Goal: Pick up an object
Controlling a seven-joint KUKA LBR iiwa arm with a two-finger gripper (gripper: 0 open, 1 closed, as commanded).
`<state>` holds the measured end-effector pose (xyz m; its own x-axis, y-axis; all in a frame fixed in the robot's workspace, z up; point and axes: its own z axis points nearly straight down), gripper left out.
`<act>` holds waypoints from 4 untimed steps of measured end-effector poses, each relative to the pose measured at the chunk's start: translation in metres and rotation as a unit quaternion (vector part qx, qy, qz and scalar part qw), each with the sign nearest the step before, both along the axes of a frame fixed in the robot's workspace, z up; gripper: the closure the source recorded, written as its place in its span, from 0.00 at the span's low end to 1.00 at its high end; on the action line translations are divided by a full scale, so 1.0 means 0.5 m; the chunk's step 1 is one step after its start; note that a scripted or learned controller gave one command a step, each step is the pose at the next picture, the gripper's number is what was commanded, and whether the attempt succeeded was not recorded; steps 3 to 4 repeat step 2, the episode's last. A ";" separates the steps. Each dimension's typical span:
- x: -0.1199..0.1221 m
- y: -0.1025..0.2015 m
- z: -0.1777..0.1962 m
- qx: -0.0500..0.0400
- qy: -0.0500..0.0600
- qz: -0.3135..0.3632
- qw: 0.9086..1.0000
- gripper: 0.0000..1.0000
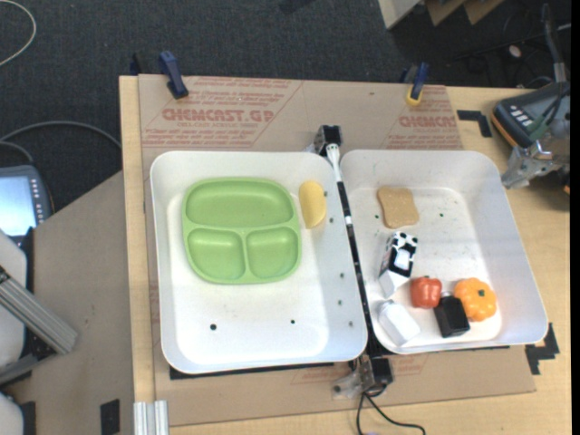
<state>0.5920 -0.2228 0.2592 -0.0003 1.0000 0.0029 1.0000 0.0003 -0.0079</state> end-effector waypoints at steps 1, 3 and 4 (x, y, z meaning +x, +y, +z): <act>0.017 0.088 0.337 -0.004 -0.015 0.003 1.000 1.00; 0.010 0.013 0.084 0.000 0.002 -0.002 1.000 1.00; 0.010 0.013 0.084 0.000 0.002 -0.002 1.000 1.00</act>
